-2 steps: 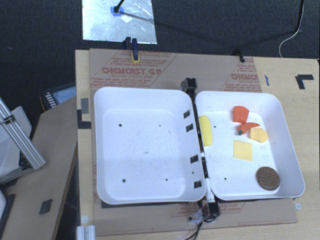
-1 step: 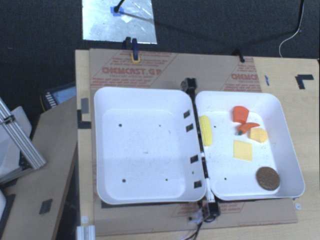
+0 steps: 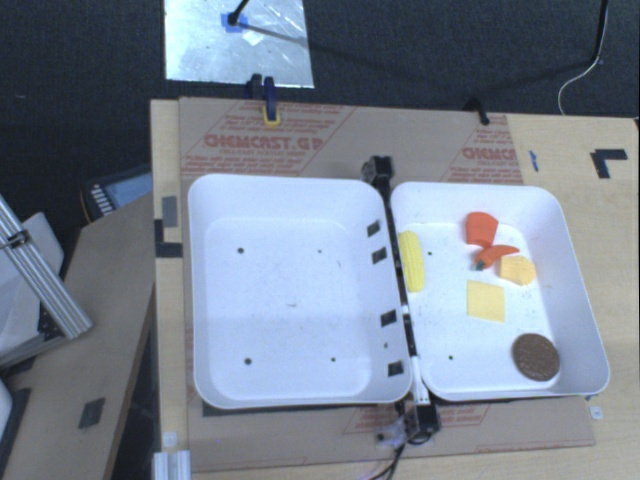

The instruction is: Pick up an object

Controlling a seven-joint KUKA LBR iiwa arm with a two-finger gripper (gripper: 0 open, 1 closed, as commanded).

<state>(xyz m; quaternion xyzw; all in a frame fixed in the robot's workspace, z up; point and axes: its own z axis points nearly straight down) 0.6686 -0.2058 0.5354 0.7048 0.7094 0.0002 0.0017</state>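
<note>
The right bin (image 3: 575, 268) holds several small objects. A yellow corn cob (image 3: 411, 260) lies along its left wall. An orange piece (image 3: 481, 228) sits near the back, with a small orange carrot (image 3: 493, 255) just below it. A yellow-orange cheese wedge (image 3: 518, 269) rests beside the carrot. A flat yellow square (image 3: 487, 301) lies in the middle. A brown round cookie (image 3: 536, 356) sits at the front right corner.
The left bin (image 3: 210, 268) stands beside the right one, joined by a black hinge strip (image 3: 392, 278). Both rest on a cardboard sheet (image 3: 300, 143). A silver plate (image 3: 238, 26) lies on the dark floor behind. A metal frame (image 3: 35, 278) stands at left.
</note>
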